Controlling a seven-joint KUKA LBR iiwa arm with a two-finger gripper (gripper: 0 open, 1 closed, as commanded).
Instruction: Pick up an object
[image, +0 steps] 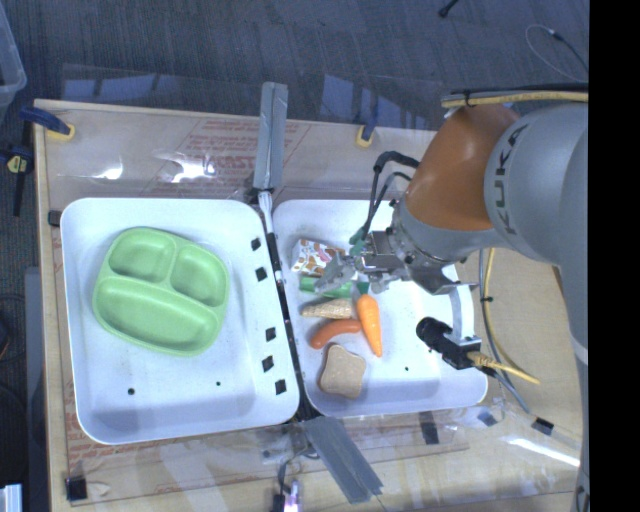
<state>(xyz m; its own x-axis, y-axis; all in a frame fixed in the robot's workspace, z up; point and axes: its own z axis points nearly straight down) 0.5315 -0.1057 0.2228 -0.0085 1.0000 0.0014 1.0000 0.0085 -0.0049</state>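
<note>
The right bin (425, 385) holds several toy foods. An orange carrot (370, 322) lies upright in the picture, with a red sausage (335, 332) to its left and a brown bread slice (343, 371) below them. A beige piece (328, 309) and a small green piece (320, 286) lie just above the sausage. A colourful packet (314, 257) rests near the bin's top left. My gripper (343, 272) hangs low over the packet and the green piece, right above the carrot's top end. Its tips blend into the clutter beneath.
The left bin (75, 330) holds a green divided plate (160, 290). A grey divider (268, 150) runs between the bins. The arm's orange band (455, 180) and a black cable part (445, 342) cover the right bin's right side.
</note>
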